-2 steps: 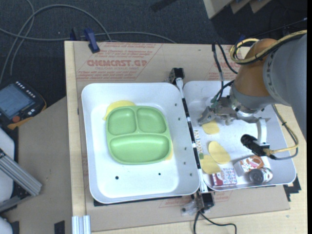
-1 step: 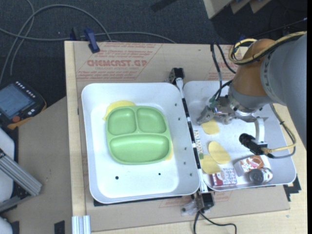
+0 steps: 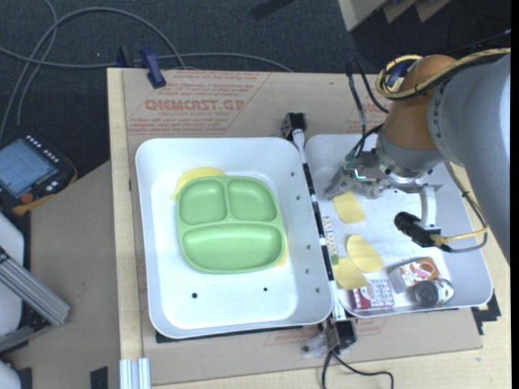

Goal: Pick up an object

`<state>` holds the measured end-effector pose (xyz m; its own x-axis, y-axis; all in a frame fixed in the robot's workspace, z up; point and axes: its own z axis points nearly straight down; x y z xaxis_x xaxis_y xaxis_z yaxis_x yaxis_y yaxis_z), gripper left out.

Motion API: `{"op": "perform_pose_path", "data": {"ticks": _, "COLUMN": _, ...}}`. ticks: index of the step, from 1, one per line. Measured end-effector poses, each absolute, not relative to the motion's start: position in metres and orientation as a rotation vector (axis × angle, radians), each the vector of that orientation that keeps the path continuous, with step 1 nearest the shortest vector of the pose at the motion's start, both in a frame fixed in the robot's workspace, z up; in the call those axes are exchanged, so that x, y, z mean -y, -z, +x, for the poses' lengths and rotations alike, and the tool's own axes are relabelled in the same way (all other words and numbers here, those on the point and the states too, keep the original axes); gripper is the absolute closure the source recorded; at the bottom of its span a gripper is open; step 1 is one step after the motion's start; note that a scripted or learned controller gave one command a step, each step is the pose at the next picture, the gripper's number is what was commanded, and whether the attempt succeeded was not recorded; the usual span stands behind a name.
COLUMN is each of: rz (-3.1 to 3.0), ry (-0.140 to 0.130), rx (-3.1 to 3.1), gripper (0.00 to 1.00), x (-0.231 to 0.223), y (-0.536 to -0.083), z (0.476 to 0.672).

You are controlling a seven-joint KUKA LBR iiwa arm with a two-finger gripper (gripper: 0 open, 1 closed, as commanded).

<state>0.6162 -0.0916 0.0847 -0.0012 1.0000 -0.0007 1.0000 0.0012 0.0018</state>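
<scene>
From here we judge the likeliest failure to be a grasp that comes up with nothing. The gripper hangs low at the far left of the right bin, close to the ridge where the two bins meet. A descent drifting left could strike that ridge. We cannot tell whether the gripper is open or closed. The closest candidate, a flat yellow disc, lies just on the near side of it. It looks thin enough to slip out or stay pressed to the floor. Two more yellow discs lie nearer still. In the left bin a green divided plate covers a yellow piece, well out of the way. To the right, a small red packet and a labelled container crowd the near edge, so a grasp there might nudge its neighbour.
</scene>
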Motion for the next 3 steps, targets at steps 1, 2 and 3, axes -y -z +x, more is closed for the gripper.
{"op": "perform_pose_path", "data": {"ticks": 1, "rz": 2.223, "ry": 0.001, "rx": -2.223, "gripper": 0.00, "x": 0.095, "y": -0.085, "z": 0.606}}
{"op": "perform_pose_path", "data": {"ticks": 2, "rz": 2.220, "ry": -0.001, "rx": -2.220, "gripper": 0.00, "x": 0.114, "y": -0.085, "z": 0.619}}
{"op": "perform_pose_path", "data": {"ticks": 3, "rz": 2.223, "ry": 0.003, "rx": -2.221, "gripper": 0.00, "x": 0.184, "y": -0.095, "z": 0.567}}
